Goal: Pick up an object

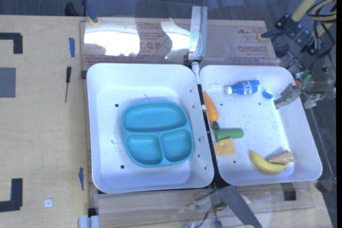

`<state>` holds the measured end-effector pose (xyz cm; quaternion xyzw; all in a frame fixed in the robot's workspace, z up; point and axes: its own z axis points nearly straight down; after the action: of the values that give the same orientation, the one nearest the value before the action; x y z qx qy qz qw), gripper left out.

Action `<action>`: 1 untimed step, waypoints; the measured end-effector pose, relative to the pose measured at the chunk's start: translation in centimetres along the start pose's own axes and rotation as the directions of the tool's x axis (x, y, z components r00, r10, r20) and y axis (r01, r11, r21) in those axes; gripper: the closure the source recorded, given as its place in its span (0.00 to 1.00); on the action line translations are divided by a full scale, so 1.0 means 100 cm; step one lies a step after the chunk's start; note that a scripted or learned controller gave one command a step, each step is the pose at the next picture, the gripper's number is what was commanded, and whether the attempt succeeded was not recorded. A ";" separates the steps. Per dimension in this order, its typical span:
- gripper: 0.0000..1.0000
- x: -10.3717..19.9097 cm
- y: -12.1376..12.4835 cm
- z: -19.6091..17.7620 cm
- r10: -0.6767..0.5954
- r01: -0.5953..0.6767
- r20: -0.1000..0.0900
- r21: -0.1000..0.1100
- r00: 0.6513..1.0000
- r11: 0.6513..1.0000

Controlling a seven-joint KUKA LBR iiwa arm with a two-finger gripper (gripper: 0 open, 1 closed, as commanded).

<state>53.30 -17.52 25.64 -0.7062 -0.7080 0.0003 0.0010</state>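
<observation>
- The gripper (288, 95) hung over the right edge of the right-hand shallow white bin (299, 136), low and near its far half; whether it was open or closed could not be told, and nothing showed in its hold.
- Nearest it lay a small blue-and-white plastic bottle (243, 87) on its side by the bin's far edge, with a loose blue cap-like piece (267, 94) just beside it; in my judgement these were the likeliest targets, being closest to the arm.
- An orange carrot-shaped toy (211, 107) lay along the bin's left wall, with a green stick-like piece (227, 133) and a yellow block (224, 148) just below it. Things pressed to a wall probably leave little room for a grasp.
- A yellow banana (265, 163) lay near the front right corner, touching a tan wedge-shaped piece (281, 157).
- The left-hand white bin (101, 88) carried a teal three-compartment plate (157, 133), well apart from the arm.
- Clear panels (139, 34) stood at the far counter edge, out of the way.
</observation>
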 end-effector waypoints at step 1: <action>0.00 0.020 0.070 0.105 -0.152 0.152 -0.002 0.005 0.988 0.988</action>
<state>60.32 -15.47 15.15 -0.6504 -0.7596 0.0015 0.0032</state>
